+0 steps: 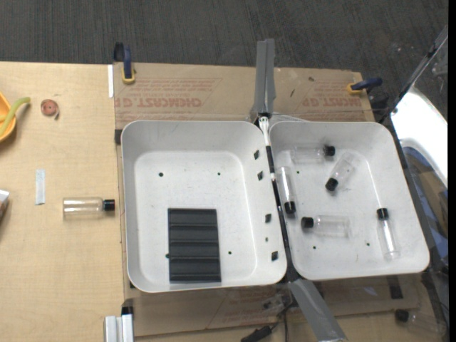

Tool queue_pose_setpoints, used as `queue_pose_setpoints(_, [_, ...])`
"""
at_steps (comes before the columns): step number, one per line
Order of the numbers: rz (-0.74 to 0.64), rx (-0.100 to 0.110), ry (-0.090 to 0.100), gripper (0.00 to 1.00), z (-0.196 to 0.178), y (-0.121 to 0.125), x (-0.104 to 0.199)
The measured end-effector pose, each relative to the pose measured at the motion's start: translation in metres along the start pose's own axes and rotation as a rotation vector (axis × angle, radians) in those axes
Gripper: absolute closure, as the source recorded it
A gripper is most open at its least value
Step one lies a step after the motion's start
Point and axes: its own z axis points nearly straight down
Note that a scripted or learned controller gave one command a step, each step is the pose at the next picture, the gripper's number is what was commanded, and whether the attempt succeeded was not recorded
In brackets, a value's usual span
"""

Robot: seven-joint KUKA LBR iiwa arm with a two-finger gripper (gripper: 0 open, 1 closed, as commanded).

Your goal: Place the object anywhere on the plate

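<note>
Five clear vials with black caps lay scattered in the right bin (406,258): one (313,152) near the back, one (340,172) tilted mid-bin, one (284,189) against the left wall, one (326,224) toward the front, one (386,232) at right. The left bin (142,262) held a black ribbed plate (193,245). Another vial (88,206) lay on the table (57,276).

Wide open floor across the left bin (142,191), upper half bare; the black ribbed plate (193,245) lies flat at its lower centre. Right bin (399,191) is crowded: five clear vials (328,224) scattered, gaps between them narrow. One more vial (88,206) lies on the table (64,276) at far left.
</note>
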Motion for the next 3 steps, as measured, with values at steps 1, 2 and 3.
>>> queue_pose_setpoints(1, [0.417, 0.001, -0.001, 0.0, 0.0, -0.013, 0.079])
queue_pose_setpoints(2, [0.489, 0.002, -0.001, 0.0, 0.0, -0.002, -0.005])
queue_pose_setpoints(3, [0.597, 0.002, -0.001, 0.0, 0.0, -0.037, 0.09])
